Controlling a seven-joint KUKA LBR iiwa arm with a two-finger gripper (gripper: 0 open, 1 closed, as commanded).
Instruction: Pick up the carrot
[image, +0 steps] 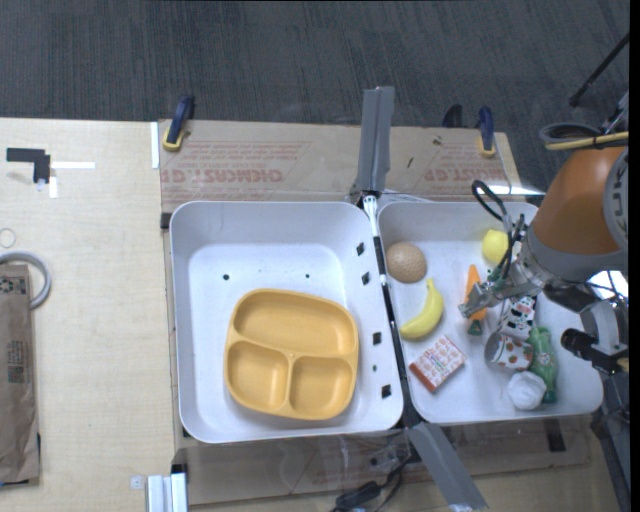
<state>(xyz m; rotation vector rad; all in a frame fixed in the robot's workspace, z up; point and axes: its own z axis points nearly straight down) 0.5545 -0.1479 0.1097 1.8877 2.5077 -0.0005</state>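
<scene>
1. While the arm is reaching in from the right, the gripper is hanging low in the right bin, its fingers pinching the carrot.
2. That carrot is lying between the banana and the lemon.
3. A yellow divided plate is sitting in the left bin.

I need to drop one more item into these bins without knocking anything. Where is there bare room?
Bare floor rings the yellow divided plate in the left bin, widest along the back wall. The right bin is crowded: banana, carrot, lemon. Its back strip stays bare.
</scene>
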